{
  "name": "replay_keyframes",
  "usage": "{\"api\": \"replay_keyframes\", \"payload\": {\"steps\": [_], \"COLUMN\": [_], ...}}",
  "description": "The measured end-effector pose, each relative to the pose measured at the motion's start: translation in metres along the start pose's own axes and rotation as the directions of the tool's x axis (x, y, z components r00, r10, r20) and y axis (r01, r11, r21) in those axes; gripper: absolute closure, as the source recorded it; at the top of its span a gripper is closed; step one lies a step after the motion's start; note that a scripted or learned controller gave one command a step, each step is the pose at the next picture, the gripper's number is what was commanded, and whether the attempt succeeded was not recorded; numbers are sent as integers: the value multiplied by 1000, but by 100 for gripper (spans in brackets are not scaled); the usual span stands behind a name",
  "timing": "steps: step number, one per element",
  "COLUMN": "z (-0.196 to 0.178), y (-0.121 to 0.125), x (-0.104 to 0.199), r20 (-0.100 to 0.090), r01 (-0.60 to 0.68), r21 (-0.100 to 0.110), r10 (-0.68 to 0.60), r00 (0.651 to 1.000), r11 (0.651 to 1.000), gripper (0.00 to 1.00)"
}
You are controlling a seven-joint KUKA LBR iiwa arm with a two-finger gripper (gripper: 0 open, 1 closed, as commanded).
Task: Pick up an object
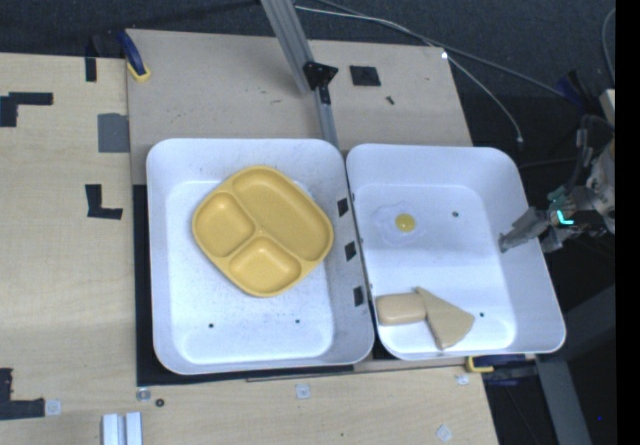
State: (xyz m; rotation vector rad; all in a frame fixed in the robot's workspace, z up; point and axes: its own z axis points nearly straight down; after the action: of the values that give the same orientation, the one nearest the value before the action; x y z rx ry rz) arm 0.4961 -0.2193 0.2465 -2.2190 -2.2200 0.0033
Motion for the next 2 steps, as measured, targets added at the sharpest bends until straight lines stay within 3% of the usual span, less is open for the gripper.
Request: {"api": "replay_keyframes", "payload": {"steps": [1, 2], "z": [-1, 51], "y": [1, 0], "x": [0, 11], "r20": [1, -1], "r01": [0, 1], "r21": [-2, 3], "r10": [0, -1], "r00": [1000, 1000], "r11": [1000, 1000], "gripper": [0, 0]}}
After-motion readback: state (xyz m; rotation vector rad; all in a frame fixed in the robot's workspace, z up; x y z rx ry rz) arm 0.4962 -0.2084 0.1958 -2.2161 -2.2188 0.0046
